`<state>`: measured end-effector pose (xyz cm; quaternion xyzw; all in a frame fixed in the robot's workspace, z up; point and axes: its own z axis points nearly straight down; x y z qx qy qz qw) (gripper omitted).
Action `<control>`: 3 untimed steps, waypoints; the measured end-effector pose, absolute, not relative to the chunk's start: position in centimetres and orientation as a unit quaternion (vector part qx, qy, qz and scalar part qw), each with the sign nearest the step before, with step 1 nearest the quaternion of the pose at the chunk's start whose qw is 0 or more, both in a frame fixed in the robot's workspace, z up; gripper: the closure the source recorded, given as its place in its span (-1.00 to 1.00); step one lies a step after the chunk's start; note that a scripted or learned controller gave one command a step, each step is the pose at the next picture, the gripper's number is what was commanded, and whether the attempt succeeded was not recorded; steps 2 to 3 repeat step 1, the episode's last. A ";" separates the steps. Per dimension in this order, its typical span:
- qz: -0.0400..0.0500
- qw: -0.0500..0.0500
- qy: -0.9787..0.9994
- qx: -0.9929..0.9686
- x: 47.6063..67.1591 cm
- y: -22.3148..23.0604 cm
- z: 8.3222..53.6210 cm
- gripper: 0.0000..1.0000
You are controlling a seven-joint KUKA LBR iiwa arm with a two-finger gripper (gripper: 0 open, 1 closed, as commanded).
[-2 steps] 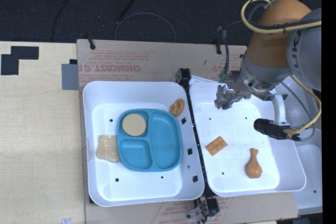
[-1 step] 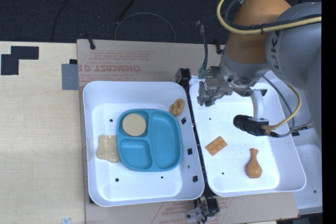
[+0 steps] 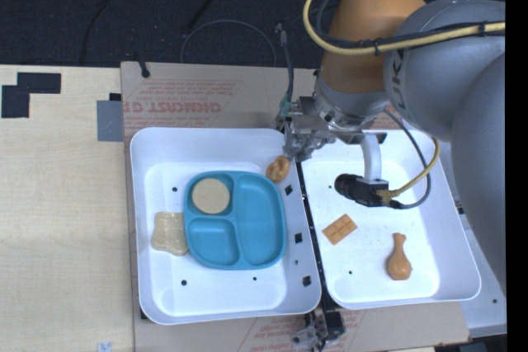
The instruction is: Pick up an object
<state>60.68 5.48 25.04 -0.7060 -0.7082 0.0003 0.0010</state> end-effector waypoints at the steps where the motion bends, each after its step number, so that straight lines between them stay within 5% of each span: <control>1: 0.001 0.001 -0.708 -0.706 61.0 11.1 24.7 1.00; 3: 0.001 0.001 -0.708 -0.706 61.0 11.1 24.7 1.00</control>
